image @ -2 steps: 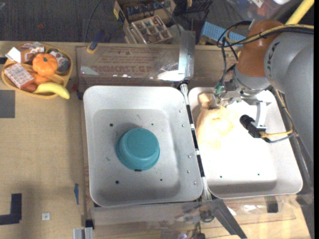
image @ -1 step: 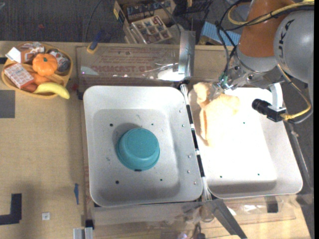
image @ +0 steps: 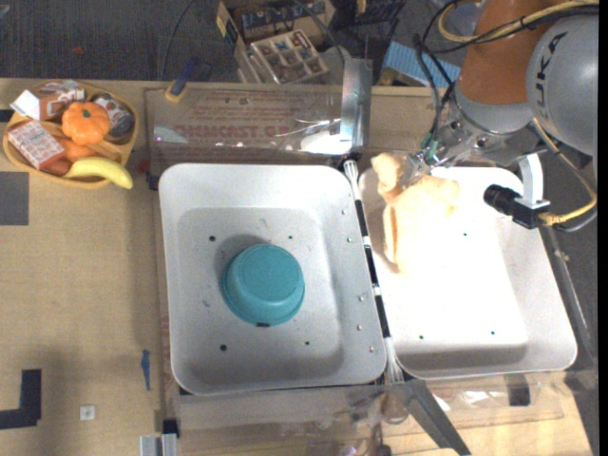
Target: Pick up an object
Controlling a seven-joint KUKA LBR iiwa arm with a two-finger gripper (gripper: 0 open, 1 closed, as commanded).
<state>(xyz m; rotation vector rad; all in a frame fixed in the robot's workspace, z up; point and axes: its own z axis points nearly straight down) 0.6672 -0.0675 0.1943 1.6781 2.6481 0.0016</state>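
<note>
1. Far left corner of the worktop (image: 85,283): a yellow bowl of toy food (image: 68,141) with a banana, a little pumpkin and some boxes. It isn't part of the job, it's just parked there.
2. The left bin (image: 190,207) has a teal bowl (image: 264,284) sitting upside down, roughly in the middle of its floor and a bit toward the near edge. Nothing is touching it.
3. The right bin (image: 494,350) has a pale cream cloth-looking thing (image: 404,221) bunched up at its far left corner, draped down along the wall it shares with the left bin. That looks like the object being picked.
4. The gripper (image: 423,164) sits right at the top of that cloth, near the bin's far edge. The cloth looks pulled up toward it, so my guess is it's mid-lift.
5. To do this step well, I'd lift straight up and slowly, so the hanging part clears the bin wall without snagging or slipping out.
6. Fingers: honestly I can't tell if they're apart or clamped, since it's all blurry metal and cable there. I can't confirm the cloth is actually between them.
</note>
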